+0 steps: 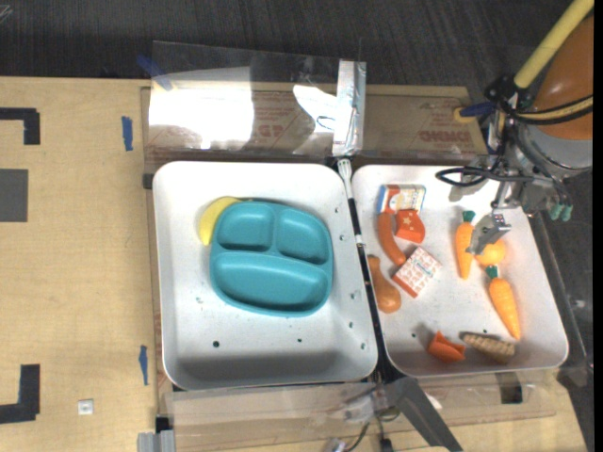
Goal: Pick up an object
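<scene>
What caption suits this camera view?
Gripper hovers over toy carrots in the right bin; teal divided plate lies in the left bin.

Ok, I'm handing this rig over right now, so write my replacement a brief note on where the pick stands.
Gripper: low over the right bin, between two toy carrots, near a yellow piece; finger state unclear.
Left bin: teal divided plate over a yellow item.
Right bin also holds small cartons, a sausage and other toy food.
Done: nothing visibly held.
Left: grasp one object and lift it.
</scene>
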`<state>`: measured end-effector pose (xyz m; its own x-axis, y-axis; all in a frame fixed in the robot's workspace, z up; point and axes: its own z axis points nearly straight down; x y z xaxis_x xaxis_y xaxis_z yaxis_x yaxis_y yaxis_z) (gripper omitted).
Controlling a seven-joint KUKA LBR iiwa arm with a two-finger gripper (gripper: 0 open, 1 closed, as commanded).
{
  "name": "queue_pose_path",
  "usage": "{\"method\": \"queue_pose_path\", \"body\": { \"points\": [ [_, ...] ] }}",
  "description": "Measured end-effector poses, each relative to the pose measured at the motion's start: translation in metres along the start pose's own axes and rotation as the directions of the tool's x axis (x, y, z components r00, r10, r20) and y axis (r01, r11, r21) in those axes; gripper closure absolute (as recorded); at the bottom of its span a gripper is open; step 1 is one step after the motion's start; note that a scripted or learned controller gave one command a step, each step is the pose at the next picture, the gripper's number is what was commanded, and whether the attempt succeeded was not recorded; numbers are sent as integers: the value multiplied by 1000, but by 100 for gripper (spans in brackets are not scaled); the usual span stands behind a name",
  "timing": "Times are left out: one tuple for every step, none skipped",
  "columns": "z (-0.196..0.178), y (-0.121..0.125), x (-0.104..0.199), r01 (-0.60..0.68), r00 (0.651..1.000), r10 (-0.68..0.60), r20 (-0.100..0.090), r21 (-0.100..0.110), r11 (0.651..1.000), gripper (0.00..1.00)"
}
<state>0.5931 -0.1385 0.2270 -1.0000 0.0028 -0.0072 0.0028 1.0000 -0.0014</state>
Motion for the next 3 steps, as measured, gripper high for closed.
{"method": "queue_pose_path", "body": {
  "points": [
    [130,-51,3,-81,997,81,3,1,997,0],
    [118,-50,1,-78,997,78,11,3,997,100],
    [15,-4,-71,-34,999,34,11,-1,999,100]
  ]
}}
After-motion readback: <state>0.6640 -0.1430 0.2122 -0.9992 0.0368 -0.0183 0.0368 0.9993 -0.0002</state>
